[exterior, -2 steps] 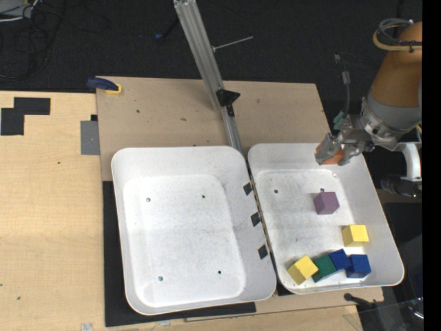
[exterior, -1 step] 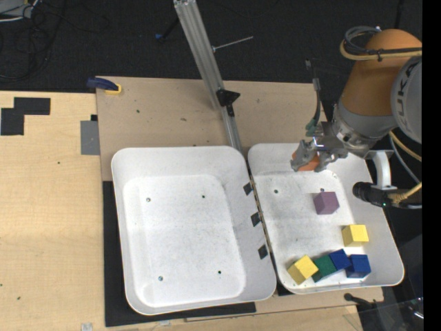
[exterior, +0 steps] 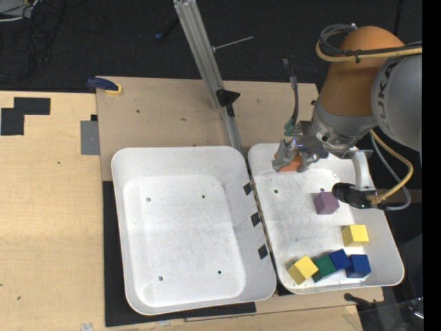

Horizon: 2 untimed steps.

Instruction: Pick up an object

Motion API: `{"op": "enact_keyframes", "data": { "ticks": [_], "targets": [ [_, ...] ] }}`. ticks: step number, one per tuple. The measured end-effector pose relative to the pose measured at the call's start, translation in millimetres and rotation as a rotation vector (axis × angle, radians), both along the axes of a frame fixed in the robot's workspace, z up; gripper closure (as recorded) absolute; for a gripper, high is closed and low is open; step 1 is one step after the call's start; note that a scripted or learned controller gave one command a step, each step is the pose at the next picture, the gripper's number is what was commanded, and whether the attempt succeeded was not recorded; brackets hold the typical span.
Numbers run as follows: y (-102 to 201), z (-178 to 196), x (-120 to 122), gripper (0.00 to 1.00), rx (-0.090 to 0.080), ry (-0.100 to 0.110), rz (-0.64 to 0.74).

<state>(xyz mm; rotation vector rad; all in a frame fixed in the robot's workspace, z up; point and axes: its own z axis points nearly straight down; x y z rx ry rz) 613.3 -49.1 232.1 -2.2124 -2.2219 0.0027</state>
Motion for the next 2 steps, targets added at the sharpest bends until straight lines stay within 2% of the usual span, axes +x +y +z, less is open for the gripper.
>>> {"op": "enact_keyframes", "data": {
  "ticks": [2],
  "targets": [
    [101, -9, -6, 1.0, -0.001, 0.002, -0.001]
  ]
}}
